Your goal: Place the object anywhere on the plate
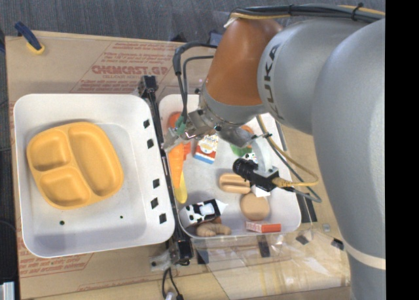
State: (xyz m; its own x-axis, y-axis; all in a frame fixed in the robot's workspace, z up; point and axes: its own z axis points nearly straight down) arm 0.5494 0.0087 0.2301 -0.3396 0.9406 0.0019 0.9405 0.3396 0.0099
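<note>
The end effector (190, 127), its grip state impossible to tell, hangs over the right bin (288, 217) just above the carrot (177, 161), with the yellow plate (73, 163) well left.

We see open room above the yellow three-compartment plastic plate (74, 163) in the left white bin (39, 230); the right white bin (288, 217) is crowded with toy foods beneath the grey arm (314, 76).

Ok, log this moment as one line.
arm over right bin | plate in left bin, bare | carrot, hot dog in right bin
</note>
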